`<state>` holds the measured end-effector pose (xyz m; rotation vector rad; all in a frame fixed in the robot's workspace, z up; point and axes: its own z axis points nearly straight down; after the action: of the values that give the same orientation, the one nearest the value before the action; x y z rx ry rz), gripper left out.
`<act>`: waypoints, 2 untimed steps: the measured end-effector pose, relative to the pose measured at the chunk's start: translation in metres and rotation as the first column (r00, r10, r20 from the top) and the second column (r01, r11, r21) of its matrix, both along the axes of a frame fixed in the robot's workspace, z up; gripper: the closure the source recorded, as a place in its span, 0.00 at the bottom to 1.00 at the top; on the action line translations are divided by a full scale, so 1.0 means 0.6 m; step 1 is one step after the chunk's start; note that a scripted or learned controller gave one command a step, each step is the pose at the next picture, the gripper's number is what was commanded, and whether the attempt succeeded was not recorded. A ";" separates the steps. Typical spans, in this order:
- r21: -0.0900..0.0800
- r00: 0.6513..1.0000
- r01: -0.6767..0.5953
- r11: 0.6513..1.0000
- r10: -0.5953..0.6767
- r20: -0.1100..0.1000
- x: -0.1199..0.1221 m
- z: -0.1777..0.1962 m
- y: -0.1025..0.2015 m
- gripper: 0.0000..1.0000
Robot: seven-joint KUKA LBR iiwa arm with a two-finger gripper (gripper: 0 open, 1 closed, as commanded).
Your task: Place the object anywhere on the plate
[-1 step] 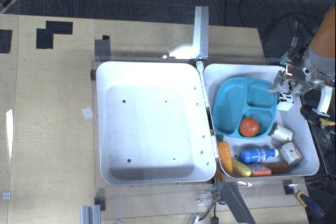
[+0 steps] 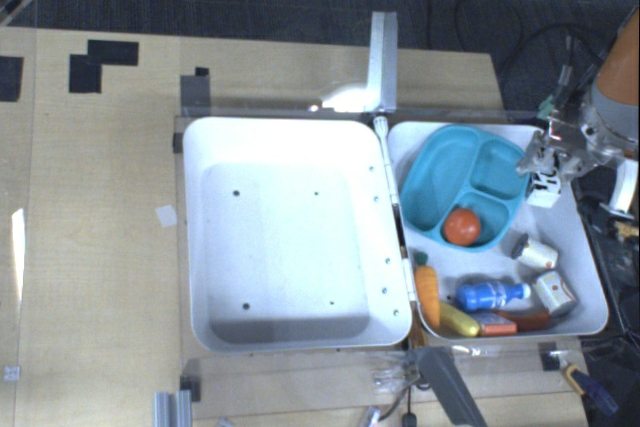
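A blue divided plate [image 2: 455, 177] lies in the back half of the right bin [image 2: 590, 260]. A red-orange round fruit [image 2: 461, 226] rests on the plate's near edge, in the large compartment. My gripper [image 2: 543, 171] hangs over the plate's right rim, up and to the right of the fruit and apart from it. Nothing shows in its grasp.
In the front of the right bin lie an orange carrot [image 2: 428, 293], a blue bottle [image 2: 490, 295], a yellow piece [image 2: 459, 320], a dark red piece [image 2: 520, 322] and two small silver-white cans [image 2: 537, 254] [image 2: 553, 293]. The left bin [image 2: 285, 230] sits beside it.
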<state>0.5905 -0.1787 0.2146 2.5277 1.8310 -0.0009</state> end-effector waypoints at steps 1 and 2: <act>-0.011 0.999 -0.044 0.999 0.045 0.010 -0.130 -0.036 0.041 1.00; 0.016 0.997 -0.079 0.997 0.079 -0.013 -0.112 0.050 0.000 1.00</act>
<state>0.5232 -0.1785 0.2444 2.4695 1.9421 -0.0021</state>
